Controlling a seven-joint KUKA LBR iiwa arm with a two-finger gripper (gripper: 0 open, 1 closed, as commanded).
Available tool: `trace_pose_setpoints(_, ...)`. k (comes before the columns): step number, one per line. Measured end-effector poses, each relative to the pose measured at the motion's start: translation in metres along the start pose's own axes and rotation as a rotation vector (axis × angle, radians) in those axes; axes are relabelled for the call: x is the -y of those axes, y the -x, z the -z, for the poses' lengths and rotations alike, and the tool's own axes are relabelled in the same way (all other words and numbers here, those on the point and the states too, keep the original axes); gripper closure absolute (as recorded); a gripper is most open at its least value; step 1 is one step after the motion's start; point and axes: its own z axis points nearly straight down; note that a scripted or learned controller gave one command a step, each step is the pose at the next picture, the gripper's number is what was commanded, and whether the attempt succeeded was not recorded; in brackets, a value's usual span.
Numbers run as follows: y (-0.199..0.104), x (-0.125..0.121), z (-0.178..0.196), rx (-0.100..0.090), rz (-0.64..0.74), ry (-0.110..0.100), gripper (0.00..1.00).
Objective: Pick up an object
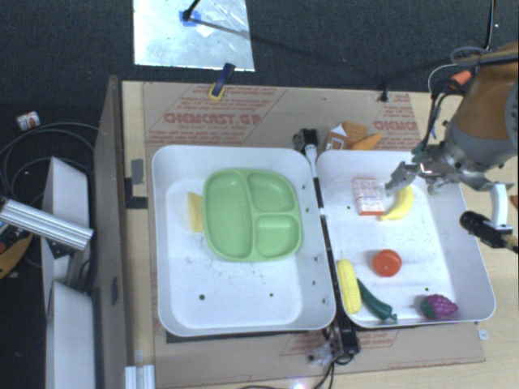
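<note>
- Camera view from above, at a slant: two shallow white plastic bins side by side on a desk (243,108) covered with printed brown cardboard.
- Left bin (174,241): holds a pale green three-compartment plastic plate (251,215) near its centre, with a flat yellow piece (195,211) tucked under the plate's 9 o'clock edge; probably a drop-off side rather than the picking side.
- Right bin (462,258): carries the loose toys, spread well apart, likely so that each can be taken singly.
- At the bin's 12 o'clock: a small red-and-white printed card packet (368,196), with a yellow plastic banana (400,205) just beside it at 3 o'clock.
- Near centre: a round orange-red toy tomato (387,262).
- At 7 o'clock: a yellow toy corn cob (349,284) touching a dark green toy pepper (375,301).
- At 5 o'clock: a purple toy grape bunch (439,305).
- Metal two-finger hand (408,175) on the grey arm with orange band (486,108): reaches in from 3 o'clock, poised at the banana's upper end.
- Spread of the hand: cannot tell from this angle; nothing seen held.
- Likeliest target by nearness: the banana, lying in the bin, not yet lifted.
- Risk, as a judgement: packet close alongside could get nudged or pinched together with the banana.
</note>
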Motion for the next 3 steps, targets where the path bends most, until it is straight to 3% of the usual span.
trace_pose_setpoints(1, -0.005, 0.044, -0.111, -0.007, -0.006, -0.019, 0.00)
trace_pose_setpoints(2, -0.029, 0.108, -0.106, -0.008, -0.006, -0.021, 0.00)
trace_pose_setpoints(3, -0.028, 0.104, -0.095, -0.007, -0.003, -0.014, 1.00)
